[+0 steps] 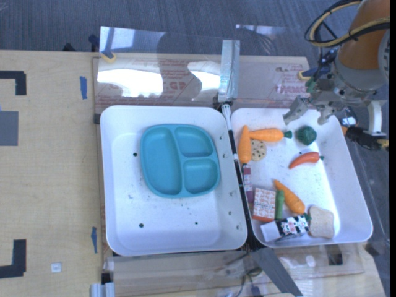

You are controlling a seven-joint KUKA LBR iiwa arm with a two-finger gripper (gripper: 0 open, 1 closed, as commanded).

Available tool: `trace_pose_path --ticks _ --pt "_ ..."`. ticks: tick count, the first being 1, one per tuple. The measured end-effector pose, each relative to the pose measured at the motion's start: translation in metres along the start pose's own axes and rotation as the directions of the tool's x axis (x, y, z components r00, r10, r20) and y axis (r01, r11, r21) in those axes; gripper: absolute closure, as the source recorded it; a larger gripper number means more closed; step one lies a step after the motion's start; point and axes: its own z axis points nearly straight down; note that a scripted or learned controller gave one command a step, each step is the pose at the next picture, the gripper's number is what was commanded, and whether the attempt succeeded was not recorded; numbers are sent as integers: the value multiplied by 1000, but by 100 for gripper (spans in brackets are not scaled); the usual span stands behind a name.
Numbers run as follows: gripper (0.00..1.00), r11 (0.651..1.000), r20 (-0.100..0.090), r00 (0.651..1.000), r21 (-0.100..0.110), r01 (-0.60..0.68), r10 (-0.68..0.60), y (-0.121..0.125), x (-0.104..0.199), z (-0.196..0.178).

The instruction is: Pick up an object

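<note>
My gripper [311,112] hangs over the far edge of the right bin [352,184], its two fingers spread open with nothing between them. Just below it lies a dark green round toy [305,134]. A red chili pepper [304,159] rests a little nearer the front. To the left are a carrot lying flat [267,135], a second orange piece [245,144] against the bin's left wall, and a speckled cookie [258,150].
At the right bin's front lie another carrot [289,195], a green piece [279,204], a pink-white box [264,203], a black-and-white carton [291,226] and a bread piece [320,221]. The left bin [124,215] holds a blue divided plate [180,159].
</note>
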Motion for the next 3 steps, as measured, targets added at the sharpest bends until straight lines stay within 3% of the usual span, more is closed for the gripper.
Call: trace_pose_path --ticks 1,2,3 --pt "0 989 1 989 5 -147 147 -89 15 86" --pt "0 943 0 943 4 -331 331 -125 -25 73" --pt "0 1000 0 1000 0 -9 9 -149 31 106"
